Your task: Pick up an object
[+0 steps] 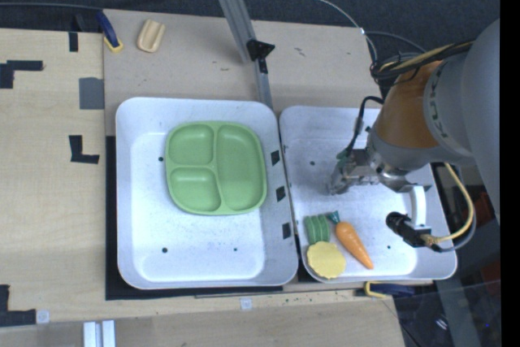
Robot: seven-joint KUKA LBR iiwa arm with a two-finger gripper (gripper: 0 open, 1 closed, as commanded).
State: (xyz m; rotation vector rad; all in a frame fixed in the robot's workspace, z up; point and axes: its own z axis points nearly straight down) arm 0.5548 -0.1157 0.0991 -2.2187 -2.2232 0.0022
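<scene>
I see the end effector (pixel 341 181) over the right bin (pixel 309 134), grip state unclear; carrot (pixel 354 244) at 5 o'clock.

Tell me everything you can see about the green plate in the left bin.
The green plate is pale green with rounded corners, roughly square, and looks like matte plastic. Raised ridges split it into three compartments: two smaller ones on the view's left side, one above the other, and one taller one on the right. It holds nothing. It lies flat, right side up, turned slightly off the bin's edges, in the upper middle of the left bin, resting on the bin's floor and touching nothing else. The gripper is over in the right bin, well away from it.
</scene>
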